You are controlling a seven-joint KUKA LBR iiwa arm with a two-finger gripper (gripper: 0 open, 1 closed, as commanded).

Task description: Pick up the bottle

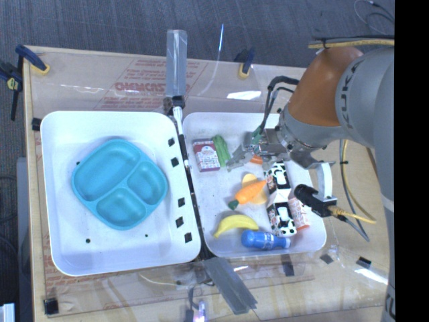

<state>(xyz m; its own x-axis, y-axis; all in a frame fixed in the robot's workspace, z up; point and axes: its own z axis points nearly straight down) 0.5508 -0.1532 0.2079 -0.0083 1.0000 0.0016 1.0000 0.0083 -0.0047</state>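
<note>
Grey, orange-banded arm [335,92] reaching in from the right over the far part of the right shallow white plastic bin [201,227]. Left white bin [53,180] bearing a smooth turquoise three-compartment tray [119,183]. Metal two-finger gripper [247,149] low over the right bin; finger spacing impossible to tell. Glossy blue plastic bottle [265,240] lying on its side at the near wall, just beside a curved yellow banana [234,224] and cow-patterned cartons [281,217]. Orange carrot-shaped toy [253,192] between.

Arm [362,79] casing: partial "KU" lettering. Bench [141,79] red print: unreadable.
</note>
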